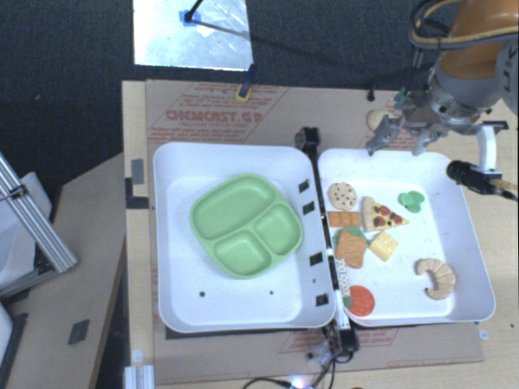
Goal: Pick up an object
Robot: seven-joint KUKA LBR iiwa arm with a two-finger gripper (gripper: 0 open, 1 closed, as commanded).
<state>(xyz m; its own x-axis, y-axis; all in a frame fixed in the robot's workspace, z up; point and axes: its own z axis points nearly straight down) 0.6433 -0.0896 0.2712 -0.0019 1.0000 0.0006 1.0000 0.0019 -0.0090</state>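
Green tray (246, 225), brown-dotted cookie (342, 194), red-topped pizza slice (381, 215), tan croissant (437, 278), white bins (174, 298).

A green three-compartment tray (246, 225) lies in the left white bin (174, 298). A black divider strip (321, 225) separates the two bins. Both bins rest on a brown cardboard sheet (212, 113) printed with red lettering. A reflective square panel (191, 21) lies on the dark floor beyond the bench.

Dark carpet floor (65, 71) w/ shiny sheet (190, 23); tan bench (89, 217).
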